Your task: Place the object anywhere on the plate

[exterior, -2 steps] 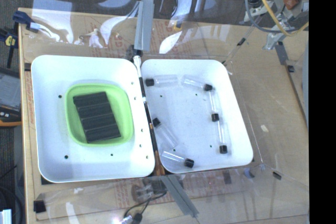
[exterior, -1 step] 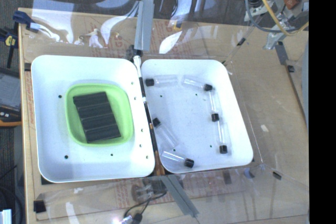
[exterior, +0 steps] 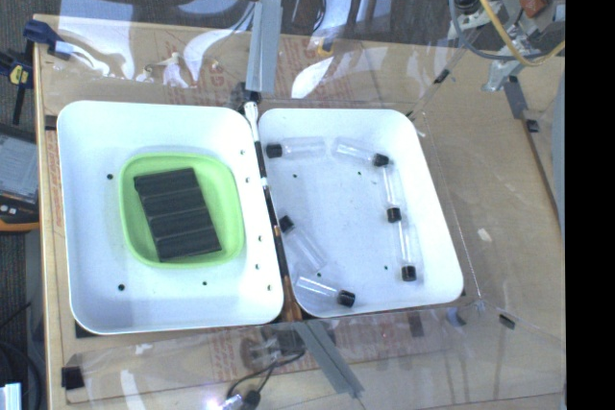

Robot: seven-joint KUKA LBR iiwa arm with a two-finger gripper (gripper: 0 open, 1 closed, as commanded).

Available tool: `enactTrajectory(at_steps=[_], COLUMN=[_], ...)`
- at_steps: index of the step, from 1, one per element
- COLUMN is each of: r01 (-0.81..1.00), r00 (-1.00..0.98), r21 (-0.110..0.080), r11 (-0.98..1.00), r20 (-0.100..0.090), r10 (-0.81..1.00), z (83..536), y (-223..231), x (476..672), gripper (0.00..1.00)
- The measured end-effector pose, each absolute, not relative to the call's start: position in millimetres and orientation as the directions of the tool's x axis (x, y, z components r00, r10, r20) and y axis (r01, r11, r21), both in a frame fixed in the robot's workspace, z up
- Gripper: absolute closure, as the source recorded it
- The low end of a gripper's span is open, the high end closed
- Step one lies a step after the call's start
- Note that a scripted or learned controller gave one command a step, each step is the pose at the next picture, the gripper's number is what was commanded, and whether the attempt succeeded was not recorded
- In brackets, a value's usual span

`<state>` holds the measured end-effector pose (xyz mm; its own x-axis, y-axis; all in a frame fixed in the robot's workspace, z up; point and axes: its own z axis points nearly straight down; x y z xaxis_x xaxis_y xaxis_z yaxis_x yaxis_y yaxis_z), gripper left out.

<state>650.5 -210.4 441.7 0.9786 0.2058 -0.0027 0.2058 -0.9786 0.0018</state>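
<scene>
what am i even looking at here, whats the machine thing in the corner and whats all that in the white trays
One camera looks down at a slant on a workbench. The machine at the top right is the end of a robot arm, with its gripper raised beyond the bins; it carries nothing.

Two shallow white bins sit side by side. The left bin holds a green plate, and a dark ribbed block already lies on that plate. The right bin holds several clear plastic tubes with black caps, such as one near the front and one along the right side, lying scattered and mostly apart.

The job is putting an object on the plate.
</scene>
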Motion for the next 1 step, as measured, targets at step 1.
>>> enactTrajectory(at_steps=[1], r01=[0.204], r00=[0.979], r21=[-0.004], r11=[-0.979], r20=[-0.005], r10=[0.204], z=[441.0], y=[-210.5], x=[636.4], gripper=[0.0])
